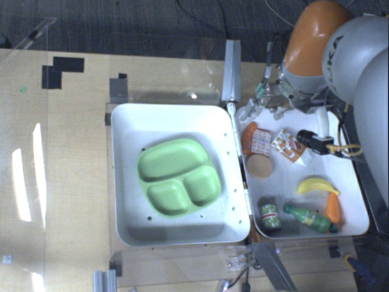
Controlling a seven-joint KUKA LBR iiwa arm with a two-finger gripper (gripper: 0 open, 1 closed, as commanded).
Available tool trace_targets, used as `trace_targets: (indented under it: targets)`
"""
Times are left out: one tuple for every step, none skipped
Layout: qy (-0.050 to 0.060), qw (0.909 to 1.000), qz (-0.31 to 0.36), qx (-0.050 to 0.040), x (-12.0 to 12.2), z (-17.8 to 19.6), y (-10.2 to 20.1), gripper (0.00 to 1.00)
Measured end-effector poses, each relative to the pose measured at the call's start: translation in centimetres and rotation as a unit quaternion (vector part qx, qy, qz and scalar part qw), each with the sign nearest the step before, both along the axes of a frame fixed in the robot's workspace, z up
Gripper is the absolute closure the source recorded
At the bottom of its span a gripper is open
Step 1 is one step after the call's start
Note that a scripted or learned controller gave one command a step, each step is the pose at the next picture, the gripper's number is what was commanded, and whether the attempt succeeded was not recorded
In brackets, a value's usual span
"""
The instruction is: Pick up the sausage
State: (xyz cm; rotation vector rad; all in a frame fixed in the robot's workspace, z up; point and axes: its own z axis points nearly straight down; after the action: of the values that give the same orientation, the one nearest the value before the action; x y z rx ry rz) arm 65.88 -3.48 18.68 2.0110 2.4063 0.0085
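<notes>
The sausage (pixel 248 137) lies in the right bin (pixel 352 181) at its left wall, reddish-orange with a printed label, just above a round tan lid (pixel 260 166). The end effector (pixel 265 97) hangs over the bin's far left corner, near the sausage but apart from it; I cannot tell how it is set. Also in that bin: a small snack packet (pixel 288 145), a banana (pixel 317 186), a carrot (pixel 332 208), a green bottle (pixel 309 218) and a can (pixel 270 215). The left bin (pixel 121 163) holds a green divided tray (pixel 179 176).
</notes>
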Motion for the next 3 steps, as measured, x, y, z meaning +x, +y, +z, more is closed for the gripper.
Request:
trace_targets:
  targets:
    - [0.001,0.9997,0.023,-0.0009,1.1,-4.7,-5.8,0.0]
    - [0.007,0.9796,0.201,-0.0011,1.1,-8.9,-5.9,0.0]
    - [0.008,0.9986,0.053,-0.0017,0.9,-9.7,-6.4,0.0]
